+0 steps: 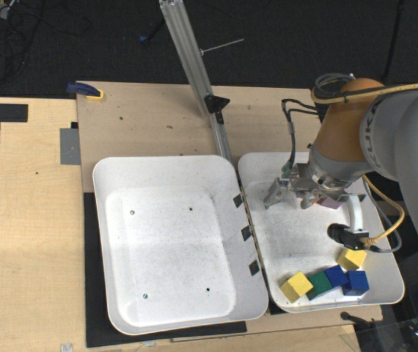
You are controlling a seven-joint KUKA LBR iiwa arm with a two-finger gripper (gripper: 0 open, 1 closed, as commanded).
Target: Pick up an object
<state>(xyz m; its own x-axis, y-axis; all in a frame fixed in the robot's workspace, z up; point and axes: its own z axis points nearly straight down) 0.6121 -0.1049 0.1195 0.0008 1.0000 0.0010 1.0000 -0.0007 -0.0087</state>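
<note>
In the right bin (268, 270), my gripper (290, 199) hangs low over the far middle of the floor. It is open, with bare white floor between its fingers. At the bin's near right corner lie a yellow block (295, 286), a green block (319, 283), two blue blocks (337, 275) (356, 284) and a second yellow block (354, 258), packed close together. A small purple thing (332, 204) shows just right of the gripper, partly hidden by the wrist.
The left bin (106, 174) lies beside the right one, joined by black clips along the shared wall. A slanted aluminium rail (194, 64) rises behind the bins. The arm (356, 134) covers the right bin's far right corner.
</note>
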